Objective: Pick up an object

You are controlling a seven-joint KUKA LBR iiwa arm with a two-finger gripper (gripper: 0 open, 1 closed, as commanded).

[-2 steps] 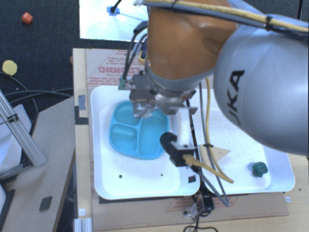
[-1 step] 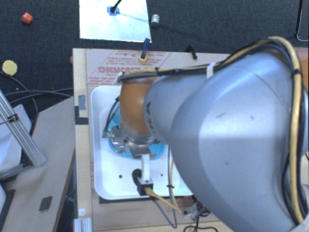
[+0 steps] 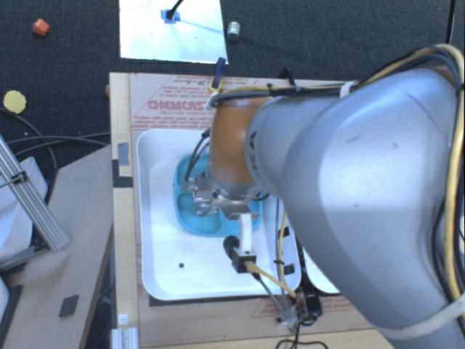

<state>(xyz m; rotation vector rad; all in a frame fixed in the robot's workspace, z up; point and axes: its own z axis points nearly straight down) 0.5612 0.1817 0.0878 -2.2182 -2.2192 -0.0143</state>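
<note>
Blue dish [image 3: 190, 213] | in white bin [image 3: 156, 195] | directly under hand [image 3: 218, 203]

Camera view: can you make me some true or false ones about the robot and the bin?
1. A blue thing lies in the white bin. True.
2. The arm is green. False: it is grey, with an orange band.
3. The arm reaches over the bin with the blue thing. True.
4. A yellow ball lies in the bin. False: it lies outside on the dark floor, at the far left.
5. A small red thing lies on the floor at upper left. True.
6. The blue thing lies on the floor. False: it lies in the bin.
</note>
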